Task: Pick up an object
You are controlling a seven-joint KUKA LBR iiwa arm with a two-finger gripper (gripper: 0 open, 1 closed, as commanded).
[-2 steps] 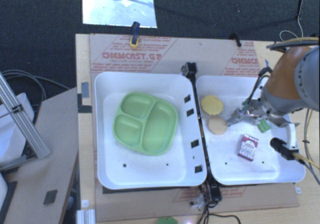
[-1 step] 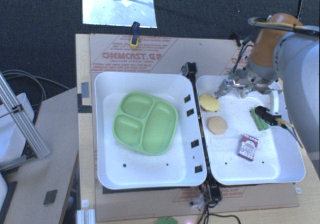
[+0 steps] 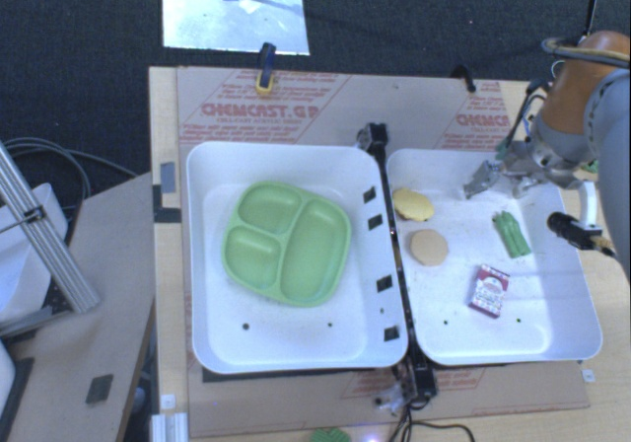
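Camera view: the gripper [image 3: 501,177] hangs over the right bin's [image 3: 572,336] far edge with fingers spread and nothing between them, likely poised to descend. The loose pieces lie below it: a yellow piece [image 3: 413,204], tan disc [image 3: 429,248], green stick [image 3: 511,233] and red packet [image 3: 489,290], while the green tray [image 3: 287,242] sits apart in the left bin [image 3: 212,331].

Green divided plate [image 3: 287,243] (3 compartments); left bin [image 3: 212,331]
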